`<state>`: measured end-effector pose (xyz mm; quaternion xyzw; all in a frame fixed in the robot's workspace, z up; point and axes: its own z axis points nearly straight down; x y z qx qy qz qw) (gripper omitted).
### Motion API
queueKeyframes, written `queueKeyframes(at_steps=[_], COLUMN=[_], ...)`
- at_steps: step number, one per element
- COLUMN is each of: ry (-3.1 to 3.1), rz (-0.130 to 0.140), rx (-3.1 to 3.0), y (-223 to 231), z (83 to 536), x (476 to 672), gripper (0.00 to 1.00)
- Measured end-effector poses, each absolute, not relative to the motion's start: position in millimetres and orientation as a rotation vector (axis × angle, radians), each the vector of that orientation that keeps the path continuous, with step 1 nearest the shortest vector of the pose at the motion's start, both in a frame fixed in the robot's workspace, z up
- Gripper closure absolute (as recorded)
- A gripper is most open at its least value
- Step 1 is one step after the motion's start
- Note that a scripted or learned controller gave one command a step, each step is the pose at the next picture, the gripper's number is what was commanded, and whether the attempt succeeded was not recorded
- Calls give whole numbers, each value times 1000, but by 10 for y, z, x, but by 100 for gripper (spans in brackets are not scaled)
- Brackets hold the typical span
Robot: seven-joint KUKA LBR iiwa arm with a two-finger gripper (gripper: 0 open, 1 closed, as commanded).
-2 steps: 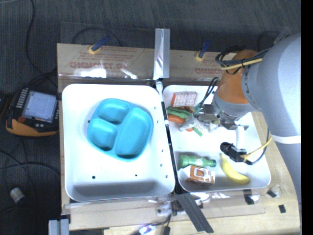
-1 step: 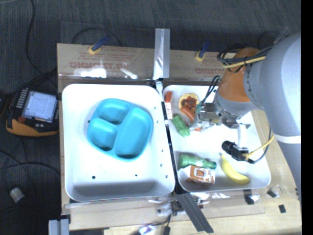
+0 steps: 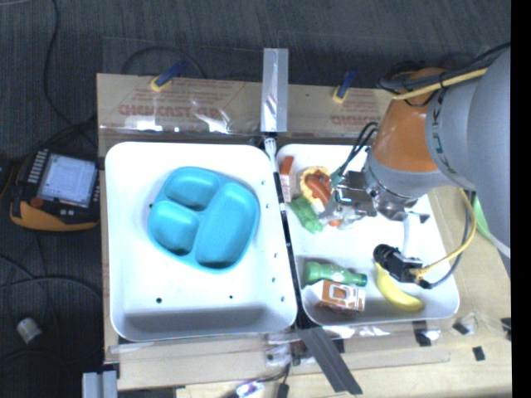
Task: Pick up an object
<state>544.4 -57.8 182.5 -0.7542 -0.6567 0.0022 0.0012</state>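
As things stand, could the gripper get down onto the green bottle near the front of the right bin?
Probably yes. The green bottle lies uncovered, with only an orange packet against its near side; the gripper sits just behind it.

Dark grey carpet floor [image 3: 348,15] all round my bench [image 3: 207,106], brownish board top with clear plastic sheet taped at the back. Blue clips [image 3: 166,76] on the back edge. Black cables [image 3: 33,7] trail over the carpet at left. A handheld pendant [image 3: 58,187] with lit screen lies on the floor, left of the bench. Even, flat light.
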Motion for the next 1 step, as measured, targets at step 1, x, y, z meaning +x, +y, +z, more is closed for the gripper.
queueKeyframes(at_steps=[1], ry=[-2144], rz=[7], rx=[-2296], y=[-57], z=[2213], x=[5893], gripper=[100])
